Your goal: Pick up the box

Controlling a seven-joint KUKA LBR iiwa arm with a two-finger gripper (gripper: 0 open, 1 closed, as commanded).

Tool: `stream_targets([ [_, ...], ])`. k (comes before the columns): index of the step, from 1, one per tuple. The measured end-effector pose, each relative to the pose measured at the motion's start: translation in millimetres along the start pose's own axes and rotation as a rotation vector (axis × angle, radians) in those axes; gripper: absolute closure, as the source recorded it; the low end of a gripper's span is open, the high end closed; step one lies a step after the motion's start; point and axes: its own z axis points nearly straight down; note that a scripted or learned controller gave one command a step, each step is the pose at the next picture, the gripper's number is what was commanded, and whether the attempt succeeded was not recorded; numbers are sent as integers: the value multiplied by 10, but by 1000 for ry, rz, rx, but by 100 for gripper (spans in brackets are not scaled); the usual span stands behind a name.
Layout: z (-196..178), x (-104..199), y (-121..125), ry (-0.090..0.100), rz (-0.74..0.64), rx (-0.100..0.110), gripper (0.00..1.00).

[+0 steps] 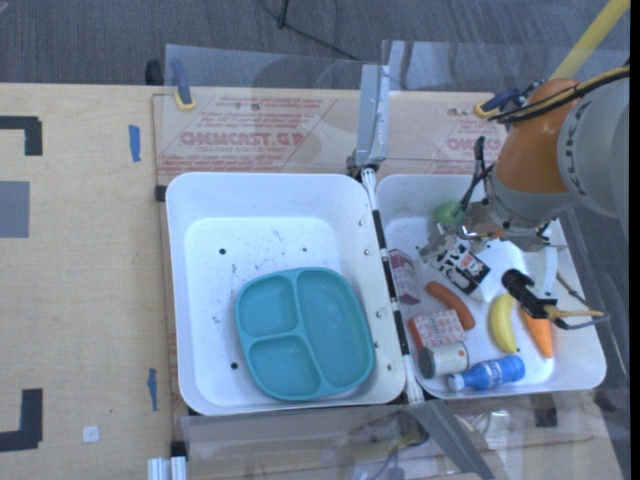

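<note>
So: left bin [200,228] carries a teal divided plate [303,332], lying flat toward its near side. Right bin [575,373] is the busy one — small patterned box [437,326] near its front-left, beside a red sausage [449,299], a can [442,358] and blue bottle [490,373] in front of it. Further right, a banana [502,324] and carrot [540,334]. Gripper [462,251] hangs over a black-and-white item [466,266], well back from the box — can't tell how wide it is, or whether it grips anything.
</note>
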Motion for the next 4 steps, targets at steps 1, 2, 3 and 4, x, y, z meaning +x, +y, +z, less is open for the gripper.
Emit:
stream_targets([
  [1, 78, -167, 522, -2, 122, -3, 0],
  [2, 58, -7, -318, -1, -98, -5, 0],
  [3, -60, -47, -304, -6, -92, -14, 100],
  [4, -58, -48, -306, -6, -92, -13, 0],
])
